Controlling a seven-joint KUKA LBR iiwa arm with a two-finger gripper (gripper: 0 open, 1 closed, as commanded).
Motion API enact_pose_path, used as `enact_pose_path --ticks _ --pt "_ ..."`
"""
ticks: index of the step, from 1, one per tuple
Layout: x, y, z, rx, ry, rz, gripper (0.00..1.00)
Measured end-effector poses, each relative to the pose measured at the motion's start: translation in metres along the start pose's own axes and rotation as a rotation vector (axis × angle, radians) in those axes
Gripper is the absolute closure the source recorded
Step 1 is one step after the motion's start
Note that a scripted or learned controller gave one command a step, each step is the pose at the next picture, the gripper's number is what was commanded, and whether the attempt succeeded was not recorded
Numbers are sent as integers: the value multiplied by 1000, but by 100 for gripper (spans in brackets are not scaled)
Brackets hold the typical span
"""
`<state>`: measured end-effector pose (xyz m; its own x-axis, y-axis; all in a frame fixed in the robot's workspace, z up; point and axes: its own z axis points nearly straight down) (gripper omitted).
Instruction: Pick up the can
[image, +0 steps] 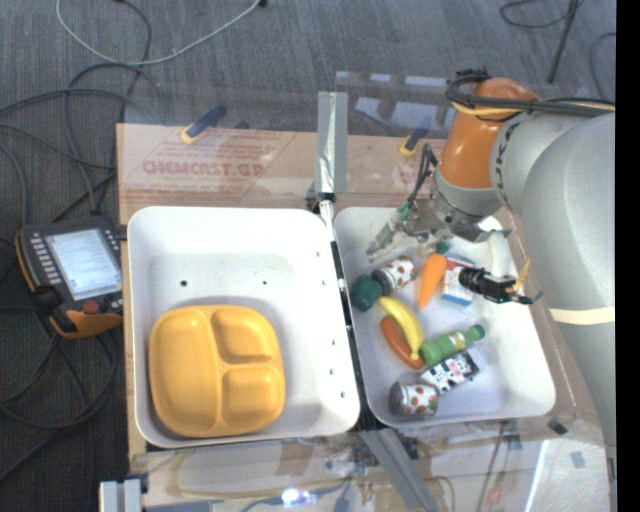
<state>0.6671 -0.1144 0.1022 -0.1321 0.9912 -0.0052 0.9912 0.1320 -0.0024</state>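
the arm (560, 200) fills the upper right, its gripper (405, 235) hovering over the top of the right bin (520, 395), fingers spread, pinching nothing. the can (413, 398) lies on its side at the bin's lower edge, well apart. best to travel down-frame, clear the green bottle (450, 343), then straddle its round body.

From my feed the arm (560, 200) runs off the right edge, so I can't see most of its body. The hand (410, 232) is small and blurred; can't make out its fingers. Can (413, 399) label is too small to read. The red piece (399, 343) is mostly hidden under the banana (401, 320). Small carton (458, 284) is partly covered by the carrot (430, 279). Worktop (240, 170) print is too faint to read properly.
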Motion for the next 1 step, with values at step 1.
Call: enact_pose_path --ticks 1 --pt "9 -29 12 -14 4 443 0"
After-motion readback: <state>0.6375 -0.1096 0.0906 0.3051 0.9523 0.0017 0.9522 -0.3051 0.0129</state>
